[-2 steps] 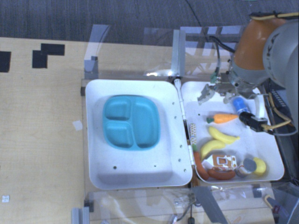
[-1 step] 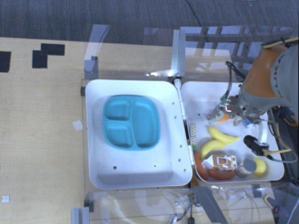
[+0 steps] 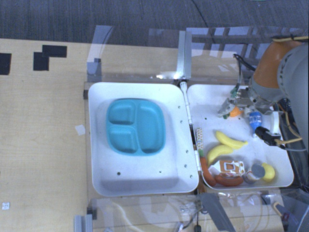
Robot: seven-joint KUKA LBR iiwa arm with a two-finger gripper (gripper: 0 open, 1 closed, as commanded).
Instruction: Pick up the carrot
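Though set low over the carrot (image 3: 234, 112), gripper (image 3: 232, 108) too blurred and too crowded at the tip to judge: cannot tell whether jaws apart, together or clamped. Seen only as a small orange patch, touching or just under the gripper's tip, in the back half of the right bin (image 3: 208, 94). No telling whether lifted or lying on the floor.

Just right of it, a small blue bottle (image 3: 255, 120), close under the wrist. Beside that, a black cable end (image 3: 267, 135) hanging from the arm (image 3: 292, 76), with the orange band (image 3: 269, 64) above, reaching in over the bin's right wall.

Nearer the front of the same bin, two yellow bananas: one (image 3: 231, 139) curved across the middle, the other (image 3: 219, 152) just below and touching it. Along the front wall, a red pack with a white label (image 3: 227, 170), pressed against the lower banana. To its right, a grey round thing (image 3: 258, 171), then a yellow fruit (image 3: 269, 172) in the front right corner, all close together.

Well apart from all that, in the left bin (image 3: 104, 178), a blue tray (image 3: 136, 126) lying flat near the middle. Three compartments: two smaller on the left, one long on the right. Nothing to be made out inside them.
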